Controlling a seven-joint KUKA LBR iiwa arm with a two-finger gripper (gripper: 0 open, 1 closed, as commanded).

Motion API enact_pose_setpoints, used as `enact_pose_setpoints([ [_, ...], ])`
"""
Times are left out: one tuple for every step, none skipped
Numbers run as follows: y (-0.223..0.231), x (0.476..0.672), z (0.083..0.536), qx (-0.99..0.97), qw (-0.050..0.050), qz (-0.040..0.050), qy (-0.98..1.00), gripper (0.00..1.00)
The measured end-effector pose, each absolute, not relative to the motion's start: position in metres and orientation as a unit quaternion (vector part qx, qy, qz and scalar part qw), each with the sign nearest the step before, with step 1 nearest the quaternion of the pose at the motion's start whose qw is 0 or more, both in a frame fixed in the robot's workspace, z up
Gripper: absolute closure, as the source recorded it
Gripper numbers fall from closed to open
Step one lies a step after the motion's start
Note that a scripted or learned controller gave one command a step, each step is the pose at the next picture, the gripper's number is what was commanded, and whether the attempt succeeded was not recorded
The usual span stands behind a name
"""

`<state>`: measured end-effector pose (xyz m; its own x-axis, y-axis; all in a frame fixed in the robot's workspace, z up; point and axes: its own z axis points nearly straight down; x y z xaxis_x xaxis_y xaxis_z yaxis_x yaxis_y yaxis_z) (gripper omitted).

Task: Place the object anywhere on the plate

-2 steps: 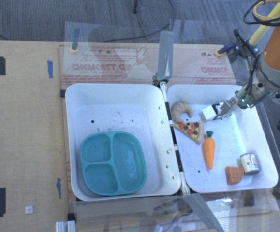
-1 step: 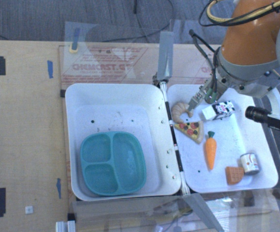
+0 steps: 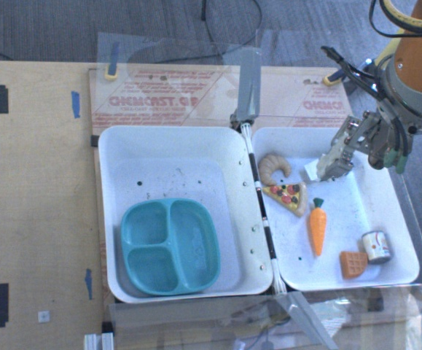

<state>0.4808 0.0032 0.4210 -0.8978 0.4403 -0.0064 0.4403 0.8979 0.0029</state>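
Where the gripper (image 3: 332,168) hangs over the right bin (image 3: 407,257), its fingertips blur.

We note bright, even, diffuse light with no single strong source. Both white bins (image 3: 174,141) read near overexposed, their floors washed out and speckles barely holding. Shadows are soft and short: a faint one beside the teal plate (image 3: 169,245), another under the carrot (image 3: 317,227). Clear plastic sheeting (image 3: 196,86) at the top shows pale glare. Overall focus is soft; the can's (image 3: 376,246) label is unreadable.
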Motion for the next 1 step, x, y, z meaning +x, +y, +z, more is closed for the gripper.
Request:
enact_pose_setpoints([
  [0.0634,0.4803,0.4328,0.333,0.003,0.0014,0.943,1.00],
])
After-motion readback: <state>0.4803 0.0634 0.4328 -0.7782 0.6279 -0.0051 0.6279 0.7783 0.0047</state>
